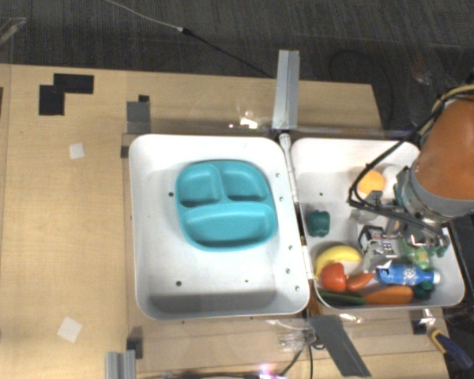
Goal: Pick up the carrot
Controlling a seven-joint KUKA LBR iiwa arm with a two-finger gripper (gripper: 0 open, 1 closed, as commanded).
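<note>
Left bin (154, 212): holds a teal tray (223, 202), upright, near centre. Right bin (332, 160): green block (318, 223) by left wall; lemon (340, 255) and red pepper (332, 275) just below. Carrot (389, 295) lying flat along the near wall, beside blue bottle (405, 275). Gripper (377, 253) hovering above the pile, close over carrot; finger state cannot be judged.

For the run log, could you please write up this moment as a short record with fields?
arm: reaching in from the right, above the right bin
gripper: low over the toy food pile
carrot: lying at the right bin's front edge, not held
near carrot: blue bottle, yellow lemon, red pepper
left bin: holds teal divided plate
</note>
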